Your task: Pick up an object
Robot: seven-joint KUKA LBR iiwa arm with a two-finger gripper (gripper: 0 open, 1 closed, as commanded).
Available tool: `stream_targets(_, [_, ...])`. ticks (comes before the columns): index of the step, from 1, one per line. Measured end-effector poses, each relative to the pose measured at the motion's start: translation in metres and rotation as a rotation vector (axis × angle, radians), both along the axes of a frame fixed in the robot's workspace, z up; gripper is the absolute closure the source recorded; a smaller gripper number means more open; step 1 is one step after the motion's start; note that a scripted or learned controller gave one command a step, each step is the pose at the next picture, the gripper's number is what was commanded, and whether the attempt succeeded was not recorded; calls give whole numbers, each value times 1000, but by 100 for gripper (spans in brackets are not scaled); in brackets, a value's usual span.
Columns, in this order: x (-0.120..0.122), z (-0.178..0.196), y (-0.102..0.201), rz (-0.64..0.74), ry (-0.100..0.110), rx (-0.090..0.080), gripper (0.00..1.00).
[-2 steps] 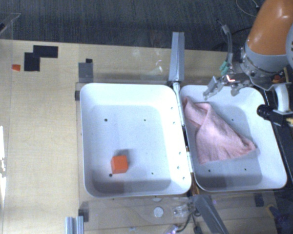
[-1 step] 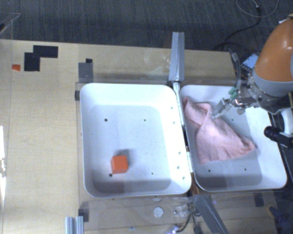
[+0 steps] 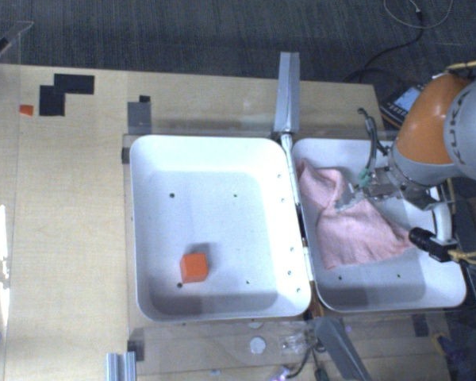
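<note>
A pink cloth [image 3: 345, 225] lies crumpled in the right bin [image 3: 397, 288], filling its left and middle part. The gripper [image 3: 355, 194] reaches in from the right and sits right at the cloth's upper right folds; the arm's orange band [image 3: 427, 129] is above it. An orange block [image 3: 194, 267] rests near the front of the left bin [image 3: 214, 165], far from the gripper.
A grey metal bar [image 3: 286, 94] stands behind the seam between the two bins. Black blocks [image 3: 62, 91] and a small orange square [image 3: 25, 110] sit on the wooden bench at far left. Cables hang at the right bin's right side.
</note>
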State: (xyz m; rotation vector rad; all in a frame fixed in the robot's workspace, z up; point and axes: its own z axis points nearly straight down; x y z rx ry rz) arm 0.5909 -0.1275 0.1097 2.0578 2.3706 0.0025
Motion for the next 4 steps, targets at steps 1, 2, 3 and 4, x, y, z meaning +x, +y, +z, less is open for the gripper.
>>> stream_targets(1, [-12, -18, -55, -61, -12, -2, 0])
stream_targets(2, [28, -18, -69, -15, -13, -3, 0])
stream_targets(3, [31, -5, -67, -5, -21, -3, 100])
stream_targets(4, [80, 118, 18, 63, -7, -1, 100])
